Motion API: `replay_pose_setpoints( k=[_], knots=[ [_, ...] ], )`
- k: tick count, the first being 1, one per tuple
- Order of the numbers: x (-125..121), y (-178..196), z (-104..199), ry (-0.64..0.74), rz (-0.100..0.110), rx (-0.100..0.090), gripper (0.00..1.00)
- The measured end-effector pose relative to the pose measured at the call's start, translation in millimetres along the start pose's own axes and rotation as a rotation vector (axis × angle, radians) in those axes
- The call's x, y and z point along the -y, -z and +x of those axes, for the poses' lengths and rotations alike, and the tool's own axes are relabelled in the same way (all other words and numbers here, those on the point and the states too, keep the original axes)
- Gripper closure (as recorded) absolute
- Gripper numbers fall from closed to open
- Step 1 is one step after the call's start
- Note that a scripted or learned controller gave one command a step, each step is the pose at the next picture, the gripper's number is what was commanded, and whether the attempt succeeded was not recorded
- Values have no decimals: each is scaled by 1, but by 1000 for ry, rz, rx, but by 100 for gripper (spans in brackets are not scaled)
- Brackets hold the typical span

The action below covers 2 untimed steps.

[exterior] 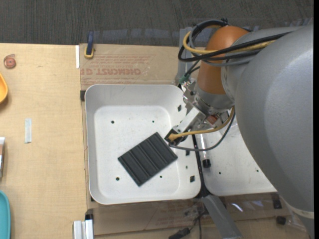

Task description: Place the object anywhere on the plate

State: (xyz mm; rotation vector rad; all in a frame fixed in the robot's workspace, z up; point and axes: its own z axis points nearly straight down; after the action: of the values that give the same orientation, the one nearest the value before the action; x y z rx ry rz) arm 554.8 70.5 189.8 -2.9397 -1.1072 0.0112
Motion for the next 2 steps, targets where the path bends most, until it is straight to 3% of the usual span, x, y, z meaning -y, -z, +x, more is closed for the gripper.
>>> replay_pose_setpoints(
  k=[1,2],
  knots=[
    [-10,-16,66,-45,-2,-1,100],
    [41,93,18,118,-2,-1,100]
  ],
)
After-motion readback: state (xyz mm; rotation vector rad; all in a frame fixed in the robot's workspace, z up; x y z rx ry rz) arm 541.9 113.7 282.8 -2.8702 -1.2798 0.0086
